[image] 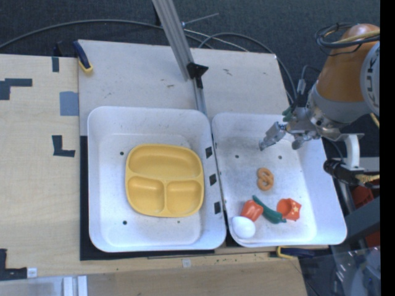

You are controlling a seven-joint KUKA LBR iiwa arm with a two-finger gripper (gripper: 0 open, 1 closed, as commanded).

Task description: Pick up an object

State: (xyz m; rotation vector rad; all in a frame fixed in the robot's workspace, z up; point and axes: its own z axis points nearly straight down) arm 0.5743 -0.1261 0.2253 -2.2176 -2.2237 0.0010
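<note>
Overhead, at the right: grey arm with orange band (347,66), partly cut off by the frame edge. Below the wrist, gripper (281,144) hanging over the far part of the right bin (322,184), fingers spread apart, nothing between them. One finger (270,139) clearly seen, slanting down and to the left; the other short and blurred, hard to trace to its tip. Height above the bin floor impossible to judge.

Nearer in the same bin, well apart from the gripper: small tan pretzel-shaped piece (265,178), lying alone. Nearer still, a tight cluster: red-orange pepper (251,209), dark green strip (269,211) partly tucked between its neighbours, orange lump (289,208) with a pale mark too small to read. White egg (243,227) at the near left corner, touching the pepper or just beside it; cannot tell which.

In the left bin (94,165): yellow divided plate (165,180), lying flat.

Across the bench behind: slanted metal pole (175,29), top cut off.
</note>
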